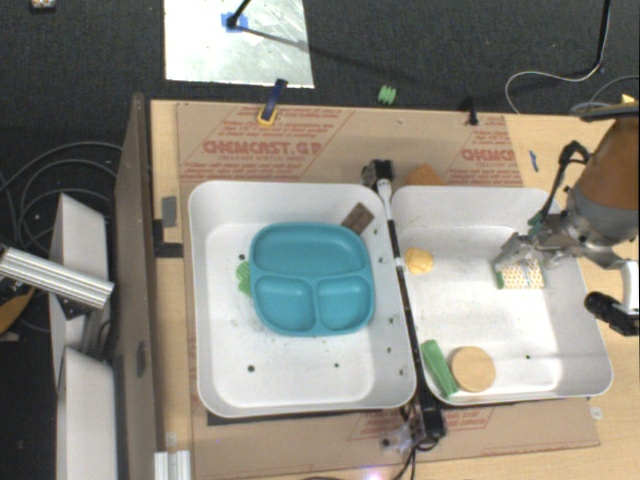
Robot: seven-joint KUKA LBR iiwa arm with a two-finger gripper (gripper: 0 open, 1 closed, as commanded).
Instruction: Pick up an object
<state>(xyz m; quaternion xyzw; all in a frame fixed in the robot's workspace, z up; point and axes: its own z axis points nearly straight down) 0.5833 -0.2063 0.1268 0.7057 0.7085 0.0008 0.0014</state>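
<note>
Two white bins sit side by side on a cardboard-covered bench. Left bin point(215, 298) holds a teal divided tray point(310, 278), roughly centred, w/ a small green item point(243, 276) poking out at the tray's left edge and a brown block point(357, 217) touching its far-right corner, near the divider between bins.

Right bin point(570, 368) has several small objs: a yellow rounded piece point(420, 261) near its left wall, mid-depth; a tan round disc point(473, 368) at the near side; a green stick point(437, 367) just beside the disc on its left, lying at a slant along the near-left corner; a checkered yellow-white pad point(523, 274) toward the right, w/ a thin green sliver point(498, 279) just to its left.

Arm comes in from the right, wrist low over the right bin. Gripper point(522, 255) sits right above the checkered pad, at its far edge, tips close to or touching it — can't tell which. Claw state: cannot tell, too small and blurred, so no grip confirmed on anything.

An orange-tan item point(424, 175) lies on the cardboard just beyond the right bin's far-left corner.
</note>
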